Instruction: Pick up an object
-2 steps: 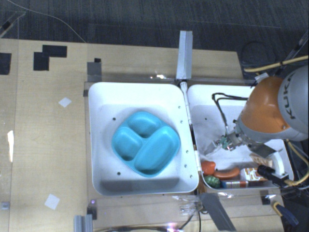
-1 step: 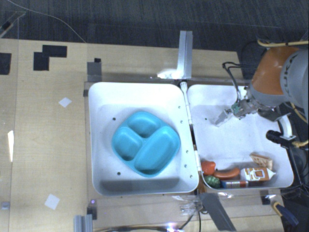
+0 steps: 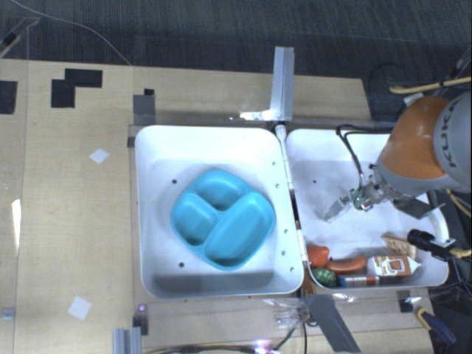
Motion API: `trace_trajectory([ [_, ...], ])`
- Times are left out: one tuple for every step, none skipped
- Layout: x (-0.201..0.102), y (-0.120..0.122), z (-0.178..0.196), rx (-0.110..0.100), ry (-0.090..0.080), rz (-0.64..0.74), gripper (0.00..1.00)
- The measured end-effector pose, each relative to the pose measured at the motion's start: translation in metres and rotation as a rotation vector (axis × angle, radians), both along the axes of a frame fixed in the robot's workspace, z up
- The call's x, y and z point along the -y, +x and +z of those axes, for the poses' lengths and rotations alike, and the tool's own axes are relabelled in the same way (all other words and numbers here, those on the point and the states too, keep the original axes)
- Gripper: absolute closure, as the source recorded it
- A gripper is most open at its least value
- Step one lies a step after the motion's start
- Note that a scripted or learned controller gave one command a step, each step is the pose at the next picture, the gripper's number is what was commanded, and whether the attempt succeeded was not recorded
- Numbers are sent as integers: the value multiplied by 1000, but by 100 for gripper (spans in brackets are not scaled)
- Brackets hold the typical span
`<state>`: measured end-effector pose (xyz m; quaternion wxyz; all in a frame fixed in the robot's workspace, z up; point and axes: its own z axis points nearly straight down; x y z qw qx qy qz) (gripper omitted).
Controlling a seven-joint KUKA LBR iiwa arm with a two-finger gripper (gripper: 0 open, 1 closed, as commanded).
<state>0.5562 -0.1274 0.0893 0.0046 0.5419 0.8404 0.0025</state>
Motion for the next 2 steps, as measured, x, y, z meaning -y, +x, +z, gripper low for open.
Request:
trace_trajectory([
  [-35,-64,1,9,-5,216,0],
  [-19,25,25,-3,-2,160,0],
])
